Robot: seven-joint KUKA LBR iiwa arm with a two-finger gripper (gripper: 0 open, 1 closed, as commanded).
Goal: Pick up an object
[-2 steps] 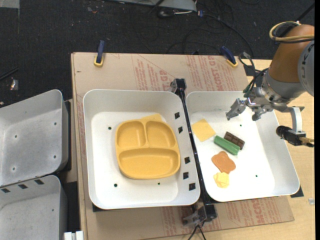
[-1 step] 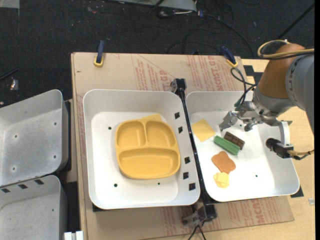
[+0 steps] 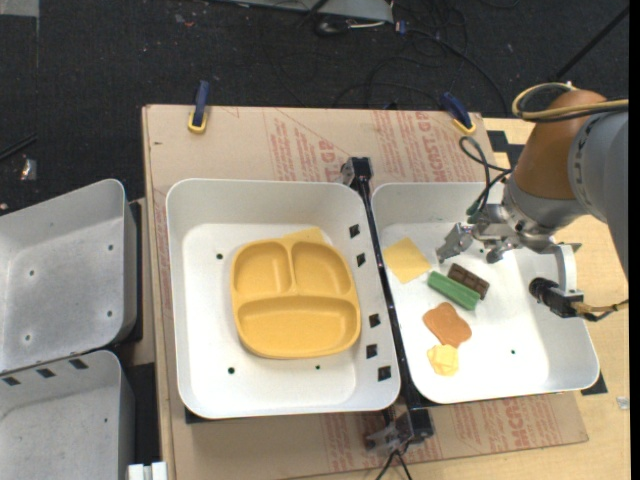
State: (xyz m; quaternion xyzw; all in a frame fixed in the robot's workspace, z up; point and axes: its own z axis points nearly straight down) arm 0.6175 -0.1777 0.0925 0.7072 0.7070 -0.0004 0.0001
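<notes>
On the surface, two white bins sit side by side. The left bin holds a yellow divided tray. In the right bin, my pincer hovers with fingers spread, holding nothing, just above a brown block, green block, yellow slice, orange piece and small yellow piece.
</notes>
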